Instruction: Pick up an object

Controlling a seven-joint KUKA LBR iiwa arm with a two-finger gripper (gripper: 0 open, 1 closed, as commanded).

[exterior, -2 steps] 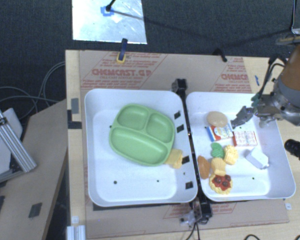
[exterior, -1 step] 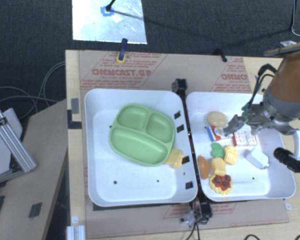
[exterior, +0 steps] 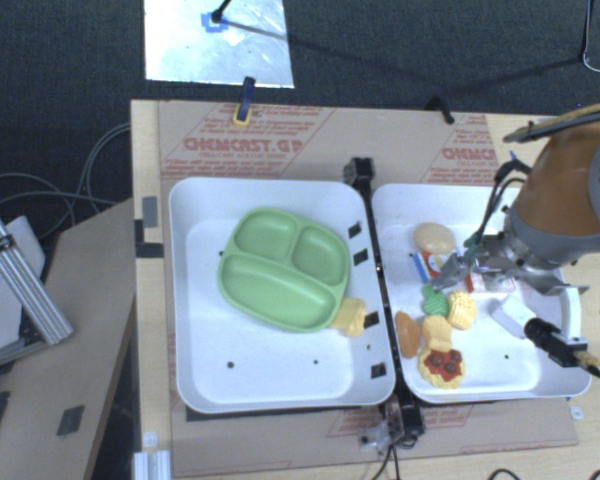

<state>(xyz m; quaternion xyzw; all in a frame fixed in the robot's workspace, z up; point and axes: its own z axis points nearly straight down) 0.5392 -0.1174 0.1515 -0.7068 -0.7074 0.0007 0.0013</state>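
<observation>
Over the right bin (exterior: 540,380) on the bench, the arm's jaws (exterior: 456,272) hang low among toy food; whether they are released or clenched cannot be told. A green piece (exterior: 436,300) and yellow corn (exterior: 461,311) lie just below them, a tan bun (exterior: 434,237) just above. A green divided plate (exterior: 283,269) sits well left, in the left bin (exterior: 200,368).

Dark speckled carpet (exterior: 60,58) around a brown counter (exterior: 310,133) with red lettering, shiny silver sheet (exterior: 218,28) on the carpet beyond the counter, grey cables (exterior: 100,153) left of it, metal rail (exterior: 20,273) further left, tan board (exterior: 90,338) against the counter's left edge
</observation>
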